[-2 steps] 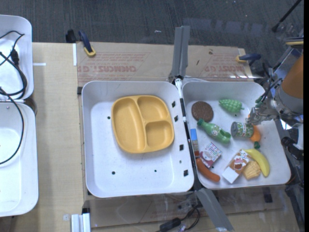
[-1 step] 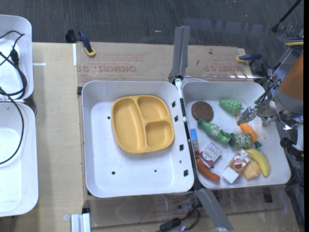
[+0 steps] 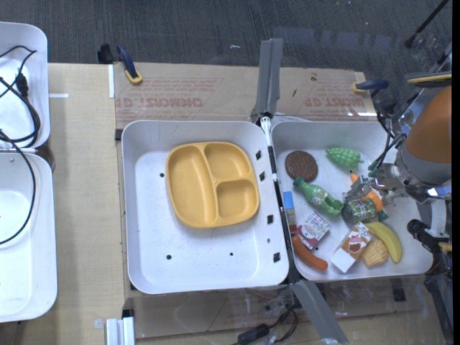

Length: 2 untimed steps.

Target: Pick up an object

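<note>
We see the gripper directly above a green can; we cannot tell its opening state.

You see a yellow plate in the white left bin. In the white right bin lie a brown cookie, green corn, a green bottle, a yellow banana and an orange-red sausage.

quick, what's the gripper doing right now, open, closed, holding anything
Gripper: low in the right bin over a dark green can; open or closed cannot be told.
</note>
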Tool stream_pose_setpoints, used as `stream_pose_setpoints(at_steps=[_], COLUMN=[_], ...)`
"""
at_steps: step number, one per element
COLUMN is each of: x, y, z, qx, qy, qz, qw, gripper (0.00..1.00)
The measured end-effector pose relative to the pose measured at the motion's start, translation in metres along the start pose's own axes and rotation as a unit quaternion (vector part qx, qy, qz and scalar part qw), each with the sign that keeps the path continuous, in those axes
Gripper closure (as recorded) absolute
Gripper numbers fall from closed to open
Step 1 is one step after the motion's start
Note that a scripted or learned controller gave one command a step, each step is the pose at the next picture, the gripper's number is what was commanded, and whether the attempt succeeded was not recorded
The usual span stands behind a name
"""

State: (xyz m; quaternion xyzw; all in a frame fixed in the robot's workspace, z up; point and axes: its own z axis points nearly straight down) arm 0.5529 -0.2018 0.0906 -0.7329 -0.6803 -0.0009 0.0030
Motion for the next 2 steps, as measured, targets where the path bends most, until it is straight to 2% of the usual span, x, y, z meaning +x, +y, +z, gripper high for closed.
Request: stream_pose_setpoints(at_steps=[1, 2], x=[-0.001, 0.036], y=[0.0, 0.027], z=[-0.009, -0.05], qx=[0.0, -0.001], qy=[-0.001, -0.003], qz=[0.001, -0.069], qw=[1.0, 0.9976], gripper=[1.0, 1.0])
